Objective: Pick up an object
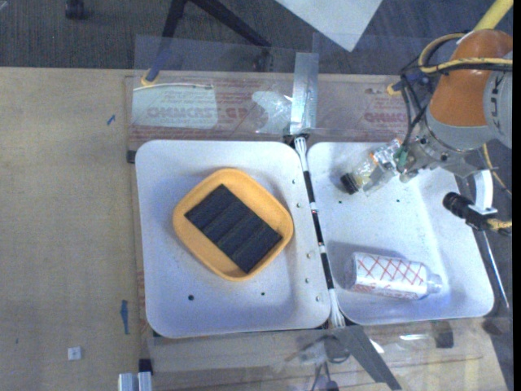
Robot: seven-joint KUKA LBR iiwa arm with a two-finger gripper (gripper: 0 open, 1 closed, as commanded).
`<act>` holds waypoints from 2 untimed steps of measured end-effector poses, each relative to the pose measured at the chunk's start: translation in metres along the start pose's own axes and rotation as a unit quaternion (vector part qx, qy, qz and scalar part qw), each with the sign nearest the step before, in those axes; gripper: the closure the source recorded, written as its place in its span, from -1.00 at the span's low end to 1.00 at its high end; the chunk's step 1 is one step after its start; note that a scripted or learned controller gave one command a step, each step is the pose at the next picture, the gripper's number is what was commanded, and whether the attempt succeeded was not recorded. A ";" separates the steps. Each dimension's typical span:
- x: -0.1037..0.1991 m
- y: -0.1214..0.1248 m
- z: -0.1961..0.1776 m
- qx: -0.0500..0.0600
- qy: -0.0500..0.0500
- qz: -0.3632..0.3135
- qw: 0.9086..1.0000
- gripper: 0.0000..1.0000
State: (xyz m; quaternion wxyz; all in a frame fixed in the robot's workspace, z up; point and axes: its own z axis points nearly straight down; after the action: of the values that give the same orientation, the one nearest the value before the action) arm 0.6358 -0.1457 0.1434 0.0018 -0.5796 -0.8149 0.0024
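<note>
A yellow dish with a black ribbed insert [233,222] lies in the middle of the left bin [163,292]. A white tube with a red criss-cross print [392,274] lies on its side near the front of the right bin [456,243]. My gripper [362,175] hangs low over the back of the right bin, pointing left, well apart from the tube. A small dark piece shows at its tip, and I cannot tell whether that is part of the gripper or an object.
The grey arm with its orange band [472,80] comes in over the right bin's back right corner. A black knob [457,204] sticks out beside it. Clear plastic and a metal bracket [303,96] sit behind the bins.
</note>
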 end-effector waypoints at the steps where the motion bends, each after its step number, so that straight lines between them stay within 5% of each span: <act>1: 0.020 0.023 0.057 0.028 0.004 0.075 0.997 -1.00; 2: 0.046 0.046 -0.043 -0.005 -0.001 0.095 0.995 -1.00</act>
State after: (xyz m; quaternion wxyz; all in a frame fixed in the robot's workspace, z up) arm 0.6643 -0.0876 0.1862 -0.0017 -0.6543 -0.7562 -0.0006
